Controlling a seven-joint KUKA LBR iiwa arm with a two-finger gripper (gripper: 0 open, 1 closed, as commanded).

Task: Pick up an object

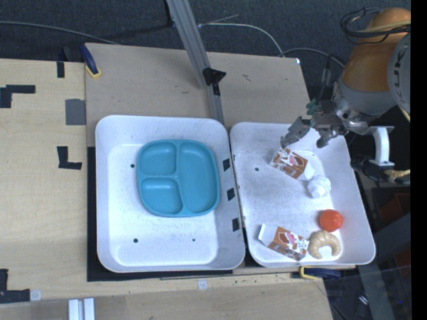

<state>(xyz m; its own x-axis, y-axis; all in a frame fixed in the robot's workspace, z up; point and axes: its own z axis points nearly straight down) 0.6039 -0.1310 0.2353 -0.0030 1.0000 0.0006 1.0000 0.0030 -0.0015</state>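
My gripper (309, 136) hangs over the far part of the right bin (267, 199), open, fingers spread with nothing between them. Just below it lies a small brown-and-white carton (291, 163), tilted. A white ball-like item (318, 187) rests beside that carton. Nearer the front sit a red ball (330, 219), a croissant (325, 244) and a second brown-and-white carton (284, 241).
The left bin (113, 199) holds a blue divided plate (178, 177). A grey metal pole (193, 39) slants down to the gap between the bins at the back. Black clips sit along the bins' shared edge.
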